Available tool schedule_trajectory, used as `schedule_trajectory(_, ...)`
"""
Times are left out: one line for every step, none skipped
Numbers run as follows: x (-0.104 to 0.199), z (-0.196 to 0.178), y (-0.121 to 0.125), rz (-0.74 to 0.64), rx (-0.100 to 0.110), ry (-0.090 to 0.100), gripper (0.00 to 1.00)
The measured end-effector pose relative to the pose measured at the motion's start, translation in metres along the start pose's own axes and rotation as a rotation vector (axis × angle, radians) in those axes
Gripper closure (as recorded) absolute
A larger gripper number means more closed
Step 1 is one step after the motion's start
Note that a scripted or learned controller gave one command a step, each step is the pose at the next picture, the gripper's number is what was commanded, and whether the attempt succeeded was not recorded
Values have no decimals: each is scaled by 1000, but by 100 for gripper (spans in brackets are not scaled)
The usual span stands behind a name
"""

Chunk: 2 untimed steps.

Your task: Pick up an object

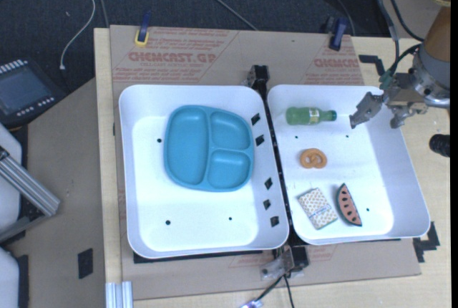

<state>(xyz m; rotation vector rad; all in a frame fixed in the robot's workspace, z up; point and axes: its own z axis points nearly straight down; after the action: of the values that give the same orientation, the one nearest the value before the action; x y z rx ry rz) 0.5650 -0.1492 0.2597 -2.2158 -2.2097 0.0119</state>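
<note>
In the camera view, two white bins stand side by side on the bench. The left bin (143,213) contains a blue divided plate (209,147), which lies flat near the middle of it. The right bin (401,185) contains four small things: a green bottle (310,115) lying on its side near the far edge, a small brown pretzel (313,158) below it, a checkered packet (318,208) close to the near edge, and a watermelon slice (349,205) just beside the packet, on its right. The gripper (377,113) is above the far right part of the right bin, to the right of the bottle and apart from it. Its two fingers stand spread apart, with nothing between them, so the pincer is released. All four things lie in the bin, none is lifted.
</note>
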Motion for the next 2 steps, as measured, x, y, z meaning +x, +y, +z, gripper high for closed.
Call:
schedule_trajectory(0,-7,2,-3,-13,-2,0)
schedule_trajectory(-1,35,4,-3,-8,-2,0)
